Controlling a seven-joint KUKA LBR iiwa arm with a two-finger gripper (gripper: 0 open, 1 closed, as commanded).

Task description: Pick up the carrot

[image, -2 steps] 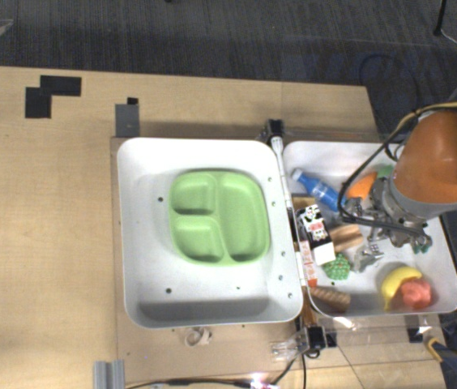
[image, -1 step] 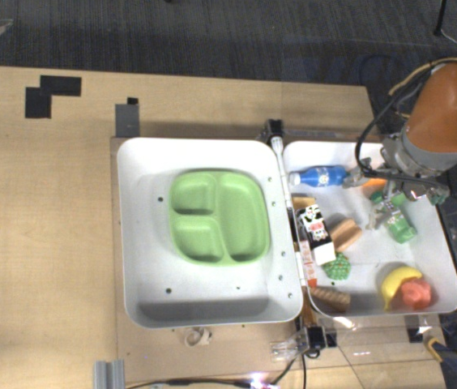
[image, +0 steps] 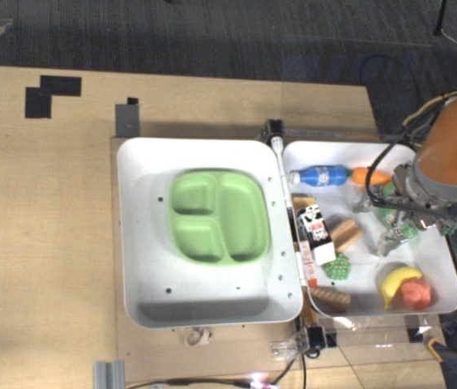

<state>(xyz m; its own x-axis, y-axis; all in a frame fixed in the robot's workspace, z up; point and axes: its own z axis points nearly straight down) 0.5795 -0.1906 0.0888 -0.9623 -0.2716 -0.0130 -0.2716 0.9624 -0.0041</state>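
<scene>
**Gripper low in the right bin, carrot just behind it**

The gripper (image: 392,235) hangs low over the floor of the right bin (image: 447,254), below the grey wrist and its orange band. Its metal fingers are a small tangle of glints against the white plastic, and I cannot tell whether the jaws stand apart or together; nothing shows between them.

The carrot (image: 368,176) lies near the bin's far wall, an orange sliver partly crossed by a black cable and by the arm's own bulk. It sits just beside the blue bottle (image: 321,175), which lies along that same wall. The gripper is nearer the viewer than the carrot, so by my judgement the pick is not yet made, and the tool would have to shift toward the far wall to come over it.

Outward from there the bin is crowded, which likely explains the cautious, low pose. A brown bread-like piece (image: 344,233) and a black-and-white carton (image: 316,232) lie toward the dividing wall, with a small green item (image: 339,267) below them. A yellow banana (image: 399,280) and a red fruit (image: 415,295) touch in the near corner.

The left bin (image: 143,298) holds a green divided tray (image: 216,216), well apart from the action.
</scene>
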